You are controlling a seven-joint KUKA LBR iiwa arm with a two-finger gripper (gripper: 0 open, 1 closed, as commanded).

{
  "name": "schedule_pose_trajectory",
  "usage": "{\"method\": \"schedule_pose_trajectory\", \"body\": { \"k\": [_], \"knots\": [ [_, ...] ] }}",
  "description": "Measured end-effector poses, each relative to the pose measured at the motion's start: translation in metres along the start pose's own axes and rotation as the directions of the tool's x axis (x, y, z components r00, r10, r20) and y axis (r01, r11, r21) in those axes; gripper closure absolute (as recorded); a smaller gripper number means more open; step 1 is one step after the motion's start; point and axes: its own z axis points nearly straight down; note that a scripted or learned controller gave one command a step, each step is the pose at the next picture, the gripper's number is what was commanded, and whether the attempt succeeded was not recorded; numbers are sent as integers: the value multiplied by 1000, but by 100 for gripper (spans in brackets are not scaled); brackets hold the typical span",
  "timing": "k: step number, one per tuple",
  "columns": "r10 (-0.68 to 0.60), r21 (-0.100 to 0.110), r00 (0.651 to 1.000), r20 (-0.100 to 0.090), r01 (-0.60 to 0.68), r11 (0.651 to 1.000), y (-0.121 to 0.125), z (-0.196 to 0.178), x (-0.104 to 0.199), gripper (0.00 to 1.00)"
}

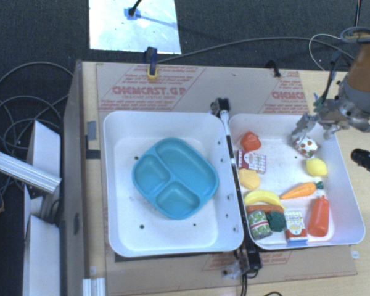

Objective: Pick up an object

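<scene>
My gripper (314, 131) hangs over the back right corner of the right bin (348, 184), its fingers spread open. Just below and in front of the fingertips a small white ball with red spots (306, 145) lies on the bin floor; nothing sits between the fingers. In the same bin are a lemon (316, 167), a carrot (299, 190), a red bottle (319, 216), a banana (262, 197), a red pepper (251, 142), a small pink carton (254, 161), a green can (259, 223) and a juice box (294, 226).
The left bin (120, 227) holds a blue divided plate (174, 177). A ridge with clamps (231, 165) separates the two bins. Cables run across the bench behind the bins, and a black part (365, 159) juts in at the right.
</scene>
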Motion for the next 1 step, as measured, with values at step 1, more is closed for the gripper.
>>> {"method": "schedule_pose_trajectory", "body": {
  "k": [1],
  "knots": [
    [-2,0,1000,1,2,1000,25,36,-11,0]
  ]
}}
